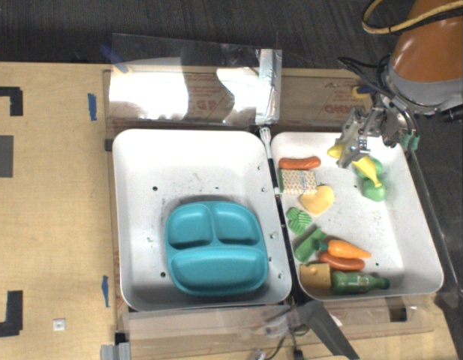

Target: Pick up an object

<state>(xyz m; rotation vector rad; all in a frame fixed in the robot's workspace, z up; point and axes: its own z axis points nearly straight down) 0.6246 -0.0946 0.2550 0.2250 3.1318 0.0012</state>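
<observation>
— What lay beyond the tabletop (43,201)?
— Dark grey carpet (178,6) along its far edge.
— And the surface itself?
— Pale wood, with black tape marks (7,100) and blue tape bits (91,105) near its left side.

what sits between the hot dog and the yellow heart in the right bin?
A small tan waffle-patterned block, seen in the camera view. It lies just below the hot dog and just above the yellow heart, close to both.
</observation>
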